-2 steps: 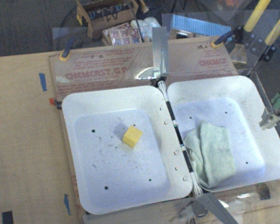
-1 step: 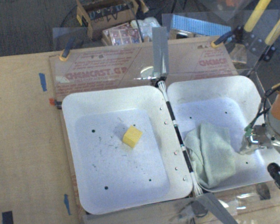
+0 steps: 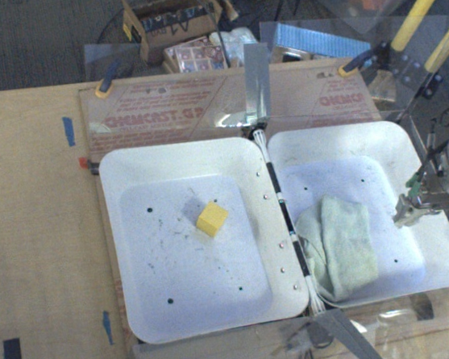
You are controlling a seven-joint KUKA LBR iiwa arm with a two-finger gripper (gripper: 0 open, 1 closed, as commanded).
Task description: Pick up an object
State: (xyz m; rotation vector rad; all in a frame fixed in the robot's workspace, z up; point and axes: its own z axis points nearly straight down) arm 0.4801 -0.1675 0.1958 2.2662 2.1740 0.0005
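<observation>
My gripper [image 3: 411,210] hangs over the right white plastic bin [image 3: 390,136]; whether it's open, I can't tell. Nothing lifted yet: the small yellow cube [image 3: 211,218] and the pale green folded cloth [image 3: 342,243] lie untouched

The two bins, the left bin [image 3: 127,178] and the right bin [image 3: 342,148], are being seen as white plastic, smooth and slightly glossy, with small dark specks and scuffs being shown on their floors. The yellow block [image 3: 211,218] is being shown with a matt, even surface, perhaps foam or plastic. The pale green cloth [image 3: 342,241] is being seen as soft, rough-textured fabric, wrinkled in folds. The bench [image 3: 40,262] is being shown as matt brown board, like cardboard or wood. The gripper [image 3: 411,207] is being seen as dull grey metal.
</observation>
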